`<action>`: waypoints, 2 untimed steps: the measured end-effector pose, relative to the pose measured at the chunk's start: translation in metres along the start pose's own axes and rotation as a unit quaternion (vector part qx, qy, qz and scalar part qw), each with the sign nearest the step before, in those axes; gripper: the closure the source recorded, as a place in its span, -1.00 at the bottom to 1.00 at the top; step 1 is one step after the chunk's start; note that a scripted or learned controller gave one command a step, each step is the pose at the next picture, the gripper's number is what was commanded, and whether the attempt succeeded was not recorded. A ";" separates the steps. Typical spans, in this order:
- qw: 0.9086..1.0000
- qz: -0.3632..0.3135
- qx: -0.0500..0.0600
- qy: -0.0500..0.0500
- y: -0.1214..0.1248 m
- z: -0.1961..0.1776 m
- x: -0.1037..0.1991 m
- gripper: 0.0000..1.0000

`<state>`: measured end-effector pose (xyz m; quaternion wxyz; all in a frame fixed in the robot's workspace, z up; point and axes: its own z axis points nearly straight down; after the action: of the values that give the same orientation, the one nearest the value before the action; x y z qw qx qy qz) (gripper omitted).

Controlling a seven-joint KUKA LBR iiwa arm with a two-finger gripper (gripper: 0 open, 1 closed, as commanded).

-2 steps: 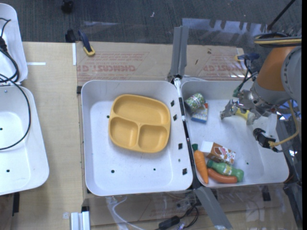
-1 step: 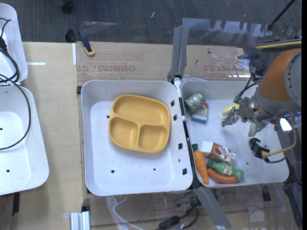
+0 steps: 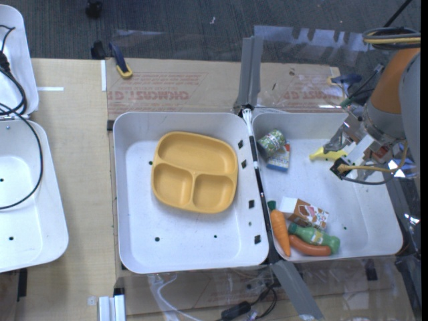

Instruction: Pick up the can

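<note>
The arm (image 3: 393, 102) is reaching in over the right edge of the right bin (image 3: 366, 209), and the gripper (image 3: 340, 146) is hanging above that bin's far right part, near its far wall. Whether the tool is spread or pressed together cannot be told from this angle, and nothing is showing pinched in it. The can (image 3: 271, 140), green and white, is lying in the far left corner of the right bin, close against the left wall and well apart from the gripper. It is touching a blue and white box (image 3: 281, 159) that is sitting just on its near side. A small yellow thing (image 3: 319, 154), too small to make out, is lying on the bin floor between the can and the gripper, nearer the gripper. Along the near edge of the same bin a carrot (image 3: 280, 232) is lying by the left wall, pointing toward the near corner. Beside it a brown and white carton (image 3: 309, 214), a green bottle (image 3: 317, 235) and a red sausage (image 3: 309, 247) are crowding together and touching. In the left bin (image 3: 130, 206) a yellow divided plate (image 3: 194, 171) is resting flat, nearer the far edge than the near one. Both bins are sitting side by side, their inner walls touching.
</note>
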<state>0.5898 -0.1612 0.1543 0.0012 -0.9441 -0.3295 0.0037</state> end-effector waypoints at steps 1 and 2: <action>0.997 0.076 0.001 0.000 -0.069 0.068 -0.016 -1.00; 0.997 0.076 0.005 -0.004 -0.068 0.064 -0.018 1.00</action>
<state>0.5325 -0.1191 0.0908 0.0041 -0.9665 -0.2564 0.0086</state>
